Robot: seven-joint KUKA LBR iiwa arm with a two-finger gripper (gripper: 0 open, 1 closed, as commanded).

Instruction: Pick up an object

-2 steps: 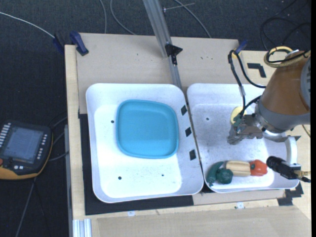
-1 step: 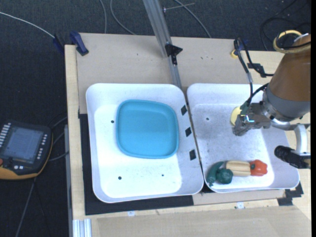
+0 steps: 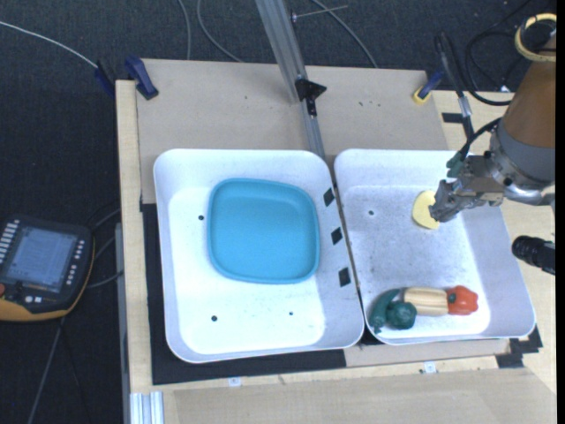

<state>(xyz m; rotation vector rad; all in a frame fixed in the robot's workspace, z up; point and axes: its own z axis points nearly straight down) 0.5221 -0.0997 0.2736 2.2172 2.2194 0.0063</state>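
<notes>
My gripper [image 3: 444,207] hangs over the far right part of the right bin [image 3: 388,254], directly above a small pale yellow object [image 3: 425,211] that it partly covers. Along the right bin's near wall lie a dark green object [image 3: 393,313], a tan cylinder [image 3: 425,301] and a red piece [image 3: 463,300], side by side and touching. A blue square plate [image 3: 263,229] sits in the middle of the left bin [image 3: 181,263]. The yellow object's right part is hidden behind the gripper.
A metal pole [image 3: 287,47] slants down to the seam between the bins. Blue clamps [image 3: 140,77] mark the bench's far corners. A handheld pendant [image 3: 40,263] lies off the bench at left. Cables run across the dark floor.
</notes>
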